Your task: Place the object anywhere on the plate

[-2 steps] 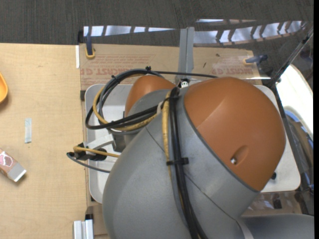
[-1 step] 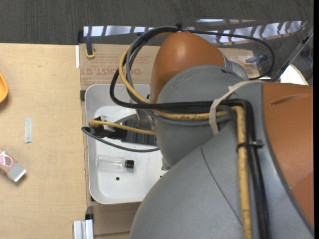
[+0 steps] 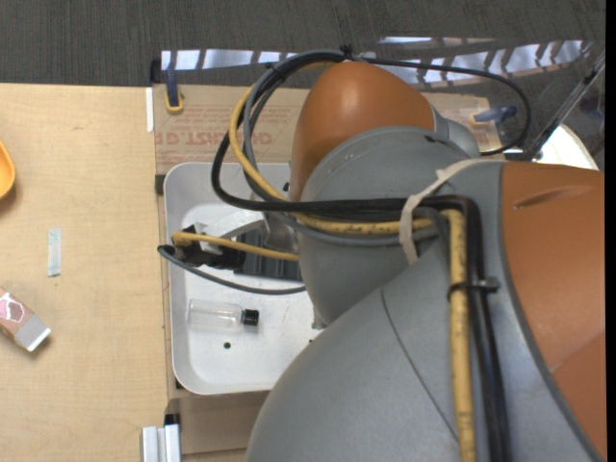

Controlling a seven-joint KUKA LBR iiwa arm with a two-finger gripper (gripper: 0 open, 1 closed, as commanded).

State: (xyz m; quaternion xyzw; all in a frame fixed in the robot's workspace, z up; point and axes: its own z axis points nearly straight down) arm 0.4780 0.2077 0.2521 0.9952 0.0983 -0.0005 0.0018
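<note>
Arm [image 3: 433,287]: reaching over the white bin [image 3: 183,258], covering most of it, cables looping above.
Gripper: hidden beneath the arm; cannot tell its state.
Vial [image 3: 223,316]: lying flat on the bin floor, black cap pointing right.
Bench [image 3: 77,181]: pale wood, lying left of the bin.
Floor [image 3: 289,12]: dark carpet running behind.

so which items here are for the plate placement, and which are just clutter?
Job:
- clear vial with black cap, lying in the white bin; likely the object

Clutter:
- orange item at bench's left edge
- small grey strip
- pink-and-white packet
</note>
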